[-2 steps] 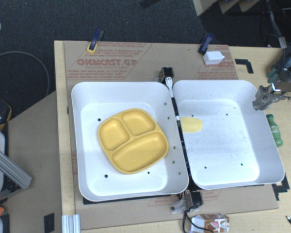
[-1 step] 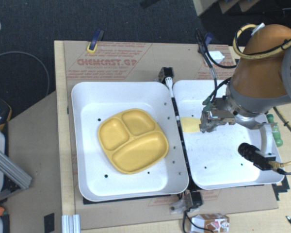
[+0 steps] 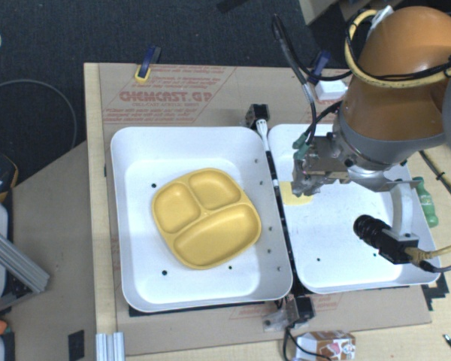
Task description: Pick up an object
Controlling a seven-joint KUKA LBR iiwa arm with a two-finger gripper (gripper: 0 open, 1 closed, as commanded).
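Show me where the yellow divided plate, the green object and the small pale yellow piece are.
yellow divided plate [image 3: 210,238], camera view, largest compartment.
green object [image 3: 427,207], camera view, visible middle.
pale yellow piece [image 3: 291,194], camera view, exposed left part.

One fixed camera looks down at a slant from above the desk [image 3: 173,96], near enough that the left bin [image 3: 135,269] sits mid-frame, the right bin [image 3: 338,265] just right of it and the arm [image 3: 398,66] looming farther right.

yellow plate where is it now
In the camera view, the yellow divided plate lies in the middle of the left bin, apart from the gripper over the right bin.
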